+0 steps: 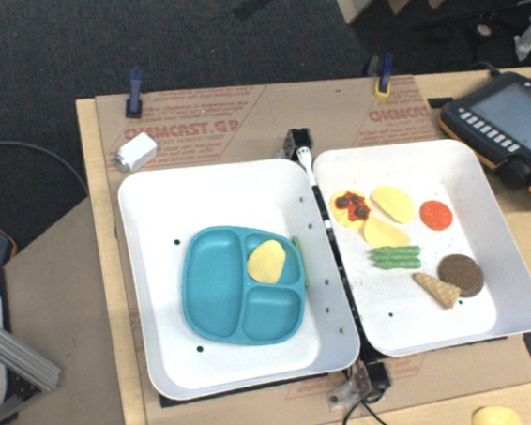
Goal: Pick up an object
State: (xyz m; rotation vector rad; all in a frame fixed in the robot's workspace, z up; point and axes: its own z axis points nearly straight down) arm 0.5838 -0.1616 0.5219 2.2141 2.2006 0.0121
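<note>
Whether the gripper is apart or together cannot be told, and with the green beans (396,257), yellow slice (385,233) and brown cookie (461,273) crowded in the right bin (506,257), a descent may nudge neighbours or slip off these flat pieces.

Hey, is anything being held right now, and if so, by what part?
Nothing is held. The yellow piece lies in the blue divided tray in the left bin; the other food items lie loose in the right bin.
</note>
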